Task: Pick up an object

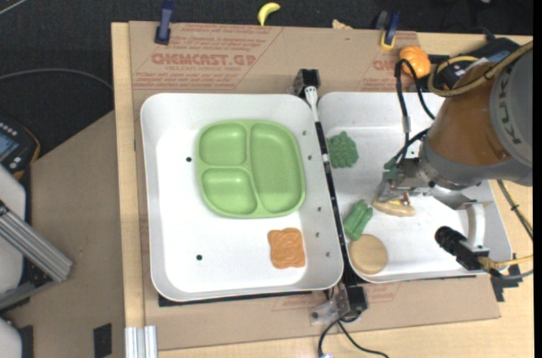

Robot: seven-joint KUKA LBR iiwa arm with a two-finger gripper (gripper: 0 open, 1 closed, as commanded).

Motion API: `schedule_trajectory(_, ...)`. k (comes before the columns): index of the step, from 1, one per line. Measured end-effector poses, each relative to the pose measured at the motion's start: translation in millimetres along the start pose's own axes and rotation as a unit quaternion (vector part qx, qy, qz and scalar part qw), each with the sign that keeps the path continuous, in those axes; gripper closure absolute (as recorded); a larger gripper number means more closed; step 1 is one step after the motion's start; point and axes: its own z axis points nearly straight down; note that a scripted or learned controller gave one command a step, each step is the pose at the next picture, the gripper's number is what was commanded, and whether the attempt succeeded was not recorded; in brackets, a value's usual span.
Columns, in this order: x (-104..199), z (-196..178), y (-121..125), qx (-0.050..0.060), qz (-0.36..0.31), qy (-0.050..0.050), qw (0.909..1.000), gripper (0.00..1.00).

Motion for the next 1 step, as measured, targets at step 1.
schedule_trajectory(1,103.3,-89.0,-39.9,0.011,-0.008,0.008,0.9999,1.00)
